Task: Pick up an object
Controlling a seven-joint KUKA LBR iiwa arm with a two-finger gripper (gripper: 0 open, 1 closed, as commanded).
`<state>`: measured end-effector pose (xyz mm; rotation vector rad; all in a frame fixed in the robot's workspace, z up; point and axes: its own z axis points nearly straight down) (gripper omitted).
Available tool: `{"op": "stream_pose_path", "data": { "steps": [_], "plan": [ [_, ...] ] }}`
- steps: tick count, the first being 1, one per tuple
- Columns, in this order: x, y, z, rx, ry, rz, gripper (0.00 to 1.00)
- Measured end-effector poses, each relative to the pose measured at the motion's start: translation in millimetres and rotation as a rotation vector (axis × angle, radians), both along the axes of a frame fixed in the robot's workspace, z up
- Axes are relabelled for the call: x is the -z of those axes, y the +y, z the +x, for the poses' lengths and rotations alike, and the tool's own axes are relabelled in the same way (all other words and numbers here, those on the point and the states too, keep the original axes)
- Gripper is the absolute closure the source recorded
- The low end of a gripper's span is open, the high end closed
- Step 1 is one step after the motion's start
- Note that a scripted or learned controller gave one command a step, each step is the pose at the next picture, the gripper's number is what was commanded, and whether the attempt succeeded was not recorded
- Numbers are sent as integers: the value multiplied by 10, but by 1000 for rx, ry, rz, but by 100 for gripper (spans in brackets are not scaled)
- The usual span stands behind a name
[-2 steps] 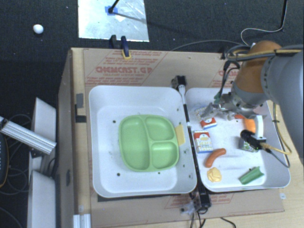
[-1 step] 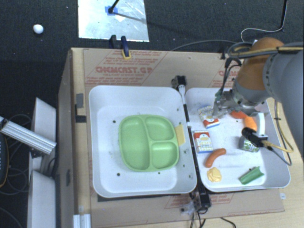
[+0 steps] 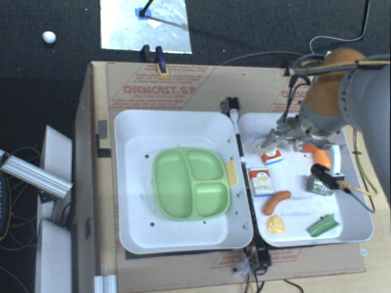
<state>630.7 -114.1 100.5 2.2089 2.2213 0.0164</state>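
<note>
Right bin (image 3: 360,227): red-and-white carton (image 3: 272,157), juice box (image 3: 261,181), sausage (image 3: 276,202), carrot (image 3: 321,157), yellow toy (image 3: 275,224), green piece (image 3: 322,225). Gripper (image 3: 282,133) over the bin's far-left corner, above the carton; finger state cannot be told. Left bin (image 3: 134,224): green divided plate (image 3: 190,183).

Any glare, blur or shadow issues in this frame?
Camera view: the foil-like sheet on the dark floor glares white; both white bins look bright and near washed out, shadows soft; small items by the gripper are soft and hard to resolve; the green tray reads cleanly.
</note>
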Motion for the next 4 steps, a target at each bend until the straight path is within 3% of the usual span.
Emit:
{"op": "stream_pose_path", "data": {
  "steps": [1, 2, 3, 4],
  "plan": [
    [158, 157, 198, 1, 11, -1, 0],
    [152, 5, 387, 0, 11, -2, 0],
    [161, -3, -233, 4, 13, -1, 0],
    [154, -140, 387, 1, 10, -2, 0]
  ]
}}
